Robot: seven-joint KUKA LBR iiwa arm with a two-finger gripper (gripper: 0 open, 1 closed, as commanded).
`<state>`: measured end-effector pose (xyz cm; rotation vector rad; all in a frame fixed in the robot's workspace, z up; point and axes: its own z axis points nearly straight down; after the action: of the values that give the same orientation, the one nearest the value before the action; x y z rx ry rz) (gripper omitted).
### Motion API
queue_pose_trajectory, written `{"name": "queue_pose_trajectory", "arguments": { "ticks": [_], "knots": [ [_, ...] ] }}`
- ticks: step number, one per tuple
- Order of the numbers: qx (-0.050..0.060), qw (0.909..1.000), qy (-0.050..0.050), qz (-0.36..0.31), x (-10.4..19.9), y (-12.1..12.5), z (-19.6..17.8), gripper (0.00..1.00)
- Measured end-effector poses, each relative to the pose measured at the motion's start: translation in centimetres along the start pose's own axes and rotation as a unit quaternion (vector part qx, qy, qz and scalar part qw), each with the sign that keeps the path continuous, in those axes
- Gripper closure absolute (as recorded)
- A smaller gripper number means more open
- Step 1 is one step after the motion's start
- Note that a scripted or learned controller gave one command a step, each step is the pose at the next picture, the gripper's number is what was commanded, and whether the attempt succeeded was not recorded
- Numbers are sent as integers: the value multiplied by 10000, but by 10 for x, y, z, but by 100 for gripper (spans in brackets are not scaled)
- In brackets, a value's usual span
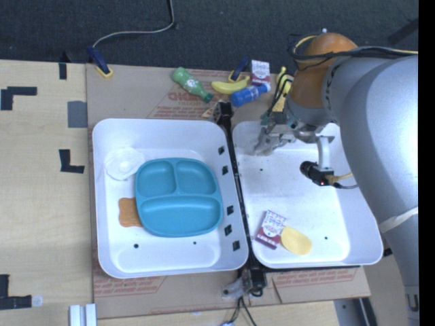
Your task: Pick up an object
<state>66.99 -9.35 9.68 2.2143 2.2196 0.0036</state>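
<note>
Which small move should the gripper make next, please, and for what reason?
Probably travel toward the small carton and yellow piece in the right bin. The gripper sits at the bin's far corner over bare floor, away from both.

Right bin (353, 250) middle bare; small box (270, 228), yellow piece (296, 240) crowd near edge.

Black cable (160, 19) on dark floor

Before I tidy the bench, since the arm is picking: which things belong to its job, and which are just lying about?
For the job:
gripper, over the right bin
small box
yellow piece

Lying about:
blue divided plate, clear cup, orange piece in the left bin
green bottle, banana, blue bottle behind the bins
</note>
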Motion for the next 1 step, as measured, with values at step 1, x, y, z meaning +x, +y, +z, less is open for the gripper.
{"name": "queue_pose_trajectory", "arguments": {
  "ticks": [1],
  "knots": [
    [21,10000,3,9,-33,-29,-94,100]
  ]
}}
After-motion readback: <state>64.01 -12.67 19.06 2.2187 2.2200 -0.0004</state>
